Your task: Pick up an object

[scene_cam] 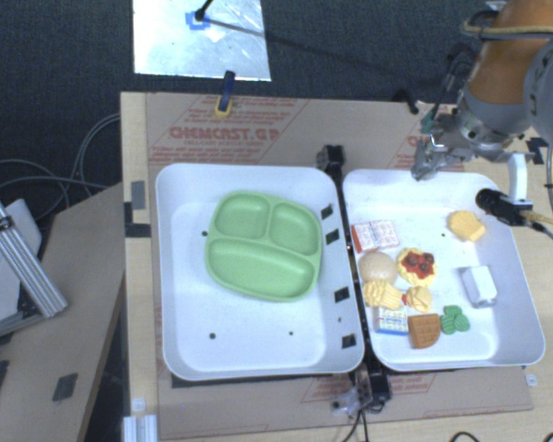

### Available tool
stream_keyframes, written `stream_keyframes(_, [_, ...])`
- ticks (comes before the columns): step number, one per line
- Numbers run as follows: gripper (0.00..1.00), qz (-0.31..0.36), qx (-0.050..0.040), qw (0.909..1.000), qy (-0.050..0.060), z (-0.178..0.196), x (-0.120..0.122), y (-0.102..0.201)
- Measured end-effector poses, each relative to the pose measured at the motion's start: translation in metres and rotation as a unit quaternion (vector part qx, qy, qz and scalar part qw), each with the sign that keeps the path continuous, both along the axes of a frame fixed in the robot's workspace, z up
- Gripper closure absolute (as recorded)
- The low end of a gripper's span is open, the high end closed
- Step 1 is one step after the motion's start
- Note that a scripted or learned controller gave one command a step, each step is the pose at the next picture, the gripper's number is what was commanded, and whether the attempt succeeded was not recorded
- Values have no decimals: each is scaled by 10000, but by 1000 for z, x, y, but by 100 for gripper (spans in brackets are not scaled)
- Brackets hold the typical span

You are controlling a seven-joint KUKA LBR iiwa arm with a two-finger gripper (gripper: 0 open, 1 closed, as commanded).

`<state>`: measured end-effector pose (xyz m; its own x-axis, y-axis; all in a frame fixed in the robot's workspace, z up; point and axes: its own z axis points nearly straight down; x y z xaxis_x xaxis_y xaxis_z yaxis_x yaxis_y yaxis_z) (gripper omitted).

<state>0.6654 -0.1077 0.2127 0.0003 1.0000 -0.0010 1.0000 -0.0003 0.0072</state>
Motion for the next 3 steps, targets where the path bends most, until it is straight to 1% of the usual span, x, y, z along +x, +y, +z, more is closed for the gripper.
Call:
stream_keyframes(1, [100, 17, 5, 10000, 14, 13, 1, 0])
stream_keyframes(2, [100, 32, 5, 10000, 21, 20, 2, 50])
stream_keyframes(3, [100, 41, 8, 10000, 26, 28, -6, 101])
